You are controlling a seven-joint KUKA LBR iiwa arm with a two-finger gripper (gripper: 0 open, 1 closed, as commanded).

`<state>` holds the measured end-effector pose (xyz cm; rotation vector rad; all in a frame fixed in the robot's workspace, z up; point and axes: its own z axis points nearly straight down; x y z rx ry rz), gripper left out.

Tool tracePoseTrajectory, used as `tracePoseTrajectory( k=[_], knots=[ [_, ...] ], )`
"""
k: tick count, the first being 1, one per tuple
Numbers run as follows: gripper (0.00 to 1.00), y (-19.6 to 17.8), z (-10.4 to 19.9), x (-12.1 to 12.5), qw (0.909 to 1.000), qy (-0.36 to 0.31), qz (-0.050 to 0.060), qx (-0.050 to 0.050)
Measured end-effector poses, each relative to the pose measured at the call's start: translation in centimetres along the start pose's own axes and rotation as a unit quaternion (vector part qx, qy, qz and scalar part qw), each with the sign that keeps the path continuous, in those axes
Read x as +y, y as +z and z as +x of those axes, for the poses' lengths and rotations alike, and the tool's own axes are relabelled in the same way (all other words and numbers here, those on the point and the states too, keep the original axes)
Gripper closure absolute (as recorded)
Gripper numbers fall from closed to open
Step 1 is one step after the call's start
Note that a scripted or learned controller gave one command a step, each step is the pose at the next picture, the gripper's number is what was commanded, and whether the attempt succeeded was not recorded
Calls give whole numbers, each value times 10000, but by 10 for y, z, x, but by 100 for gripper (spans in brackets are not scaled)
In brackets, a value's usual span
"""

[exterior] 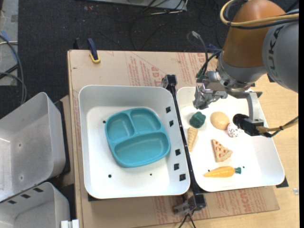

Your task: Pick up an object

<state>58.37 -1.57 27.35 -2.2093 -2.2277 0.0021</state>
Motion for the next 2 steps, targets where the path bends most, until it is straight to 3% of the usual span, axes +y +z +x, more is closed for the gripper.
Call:
tracePoseTrajectory(
  k=[2],
  knots=[
    [100,26,107,-35,10000,-3,11,-4]
  ],
)
